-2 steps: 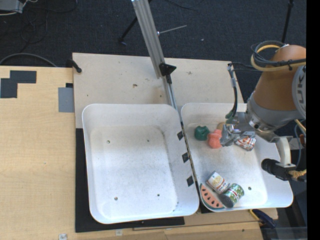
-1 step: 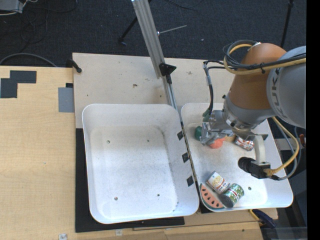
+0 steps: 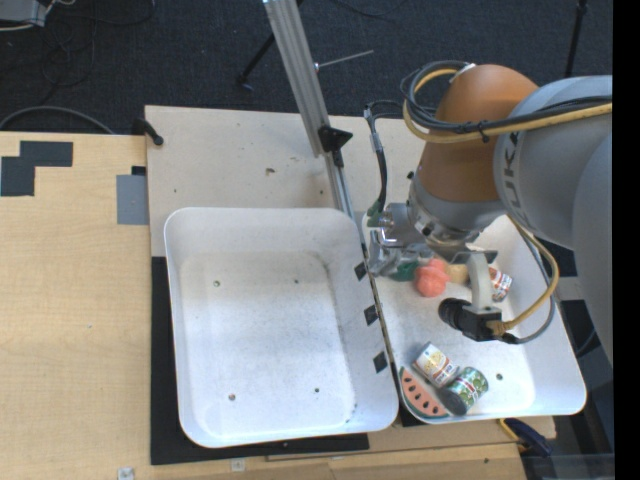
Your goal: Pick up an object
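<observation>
Gripper: the gripper [image 3: 384,256] is low in the right bin [image 3: 525,368], in its far-left part, close to the wall it shares with the left bin [image 3: 260,318].
Grip state: you cannot tell from this view whether it is parted or closed, and nothing is visibly held.
Nearest targets: a green object [image 3: 407,266] sits just beside the gripper on its right. A pink round fruit [image 3: 432,281] touches or nearly touches the green one.
Other targets: a small red-and-white can [image 3: 498,286] lies further right. Near the front rim are a watermelon slice [image 3: 422,398] and two green-labelled cans [image 3: 436,361] [image 3: 470,381], bunched together.
Step in hand: judged to be the descent onto a piece beside the dividing wall.
How to do it well: choose one piece, not the pair. The fruit is round and likely to roll, so centre over it before closing. Keep clear of the wall, or one side may land on the rim.
Risk: closing across the green object and the fruit together would likely squeeze both out.
Check: lift straight up, then confirm that something is actually clamped before you count it.
Desk: the desk [image 3: 230,158] is bare beyond the bins.
</observation>
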`<state>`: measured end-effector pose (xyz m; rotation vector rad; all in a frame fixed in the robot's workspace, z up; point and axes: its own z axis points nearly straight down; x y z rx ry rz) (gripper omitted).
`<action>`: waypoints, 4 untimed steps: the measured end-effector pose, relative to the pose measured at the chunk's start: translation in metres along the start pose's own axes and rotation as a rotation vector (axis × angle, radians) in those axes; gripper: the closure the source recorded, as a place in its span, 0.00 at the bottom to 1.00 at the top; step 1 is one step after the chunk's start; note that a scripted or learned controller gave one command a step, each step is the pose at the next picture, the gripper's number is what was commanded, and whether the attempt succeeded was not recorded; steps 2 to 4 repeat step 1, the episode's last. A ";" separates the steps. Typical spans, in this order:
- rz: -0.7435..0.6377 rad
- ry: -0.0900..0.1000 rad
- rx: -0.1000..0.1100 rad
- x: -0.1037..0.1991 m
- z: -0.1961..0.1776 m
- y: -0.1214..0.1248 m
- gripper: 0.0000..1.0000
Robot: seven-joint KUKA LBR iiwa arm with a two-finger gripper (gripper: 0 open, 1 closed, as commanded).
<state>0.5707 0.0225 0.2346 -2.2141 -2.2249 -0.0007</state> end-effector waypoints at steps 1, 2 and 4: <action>0.001 0.000 0.000 0.050 -0.007 0.020 1.00; 0.001 0.000 0.000 0.050 -0.007 0.020 1.00; 0.001 0.000 0.000 0.050 -0.007 0.020 1.00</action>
